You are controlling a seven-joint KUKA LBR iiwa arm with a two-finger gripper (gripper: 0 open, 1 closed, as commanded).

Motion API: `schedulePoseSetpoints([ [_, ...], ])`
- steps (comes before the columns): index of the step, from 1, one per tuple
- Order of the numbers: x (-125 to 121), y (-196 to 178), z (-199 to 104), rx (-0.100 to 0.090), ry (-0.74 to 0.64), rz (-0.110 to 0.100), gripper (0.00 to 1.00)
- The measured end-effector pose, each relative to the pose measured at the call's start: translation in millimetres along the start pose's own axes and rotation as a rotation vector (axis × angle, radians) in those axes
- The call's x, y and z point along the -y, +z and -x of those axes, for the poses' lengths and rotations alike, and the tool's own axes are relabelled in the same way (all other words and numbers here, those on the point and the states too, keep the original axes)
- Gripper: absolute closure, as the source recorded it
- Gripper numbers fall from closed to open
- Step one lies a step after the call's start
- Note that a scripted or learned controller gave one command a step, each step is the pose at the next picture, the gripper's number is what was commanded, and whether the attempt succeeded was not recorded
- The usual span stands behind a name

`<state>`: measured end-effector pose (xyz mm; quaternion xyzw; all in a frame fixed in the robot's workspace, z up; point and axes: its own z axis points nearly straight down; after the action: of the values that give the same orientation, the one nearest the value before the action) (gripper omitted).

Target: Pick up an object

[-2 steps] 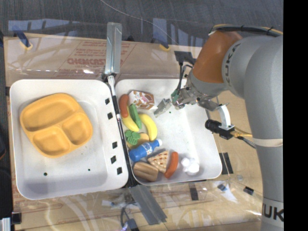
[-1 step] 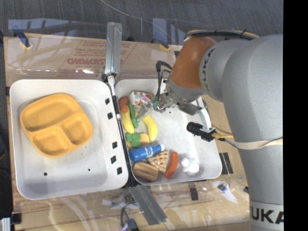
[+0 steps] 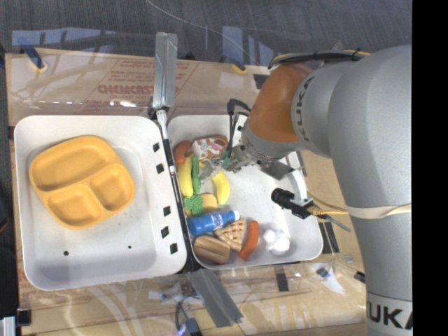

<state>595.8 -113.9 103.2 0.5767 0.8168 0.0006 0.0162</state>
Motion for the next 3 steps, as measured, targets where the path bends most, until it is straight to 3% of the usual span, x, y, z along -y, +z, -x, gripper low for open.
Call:
schedulePoseSetpoints([
  [1,-24,-94,-40,-0.022,0.073,-0.013,0.00],
  [2,18,-1,-23,-0.022,0.142,-0.020,0.00],
  [3,17,-10,-23,-0.022,0.138,-0.021,1.00],
])
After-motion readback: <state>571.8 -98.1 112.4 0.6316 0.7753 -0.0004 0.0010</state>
